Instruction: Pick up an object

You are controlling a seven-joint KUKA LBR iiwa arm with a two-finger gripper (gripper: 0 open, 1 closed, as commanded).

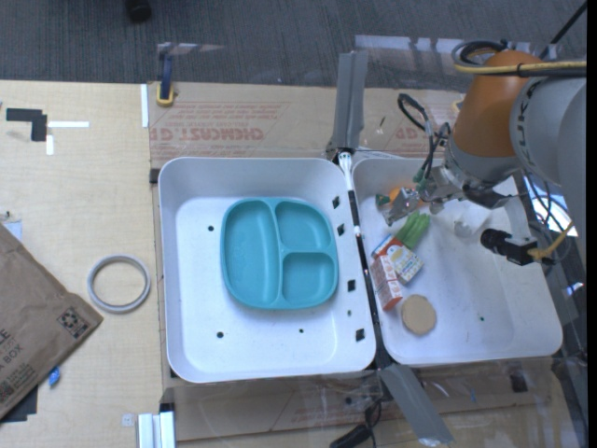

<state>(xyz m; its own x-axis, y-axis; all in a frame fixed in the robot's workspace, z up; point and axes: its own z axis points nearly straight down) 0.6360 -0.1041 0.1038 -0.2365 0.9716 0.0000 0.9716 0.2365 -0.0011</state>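
The right bin (522, 315) holds several small things. A green piece (415, 229) lies near its far left corner, with a small orange piece (397, 194) just beyond it. A red and white carton (393, 270) lies below the green piece, and a round tan disc (419, 315) sits nearer the front. My gripper (403, 207) hangs low over the far left of this bin, right above the green piece and beside the orange one. I see nothing clearly held.
A teal divided plate (279, 252) lies in the middle of the left bin (187, 278). On the bench at the left are a tape ring (118, 282) and a cardboard box (33, 325). The arm's cables (522, 241) hang over the right bin's far right side.
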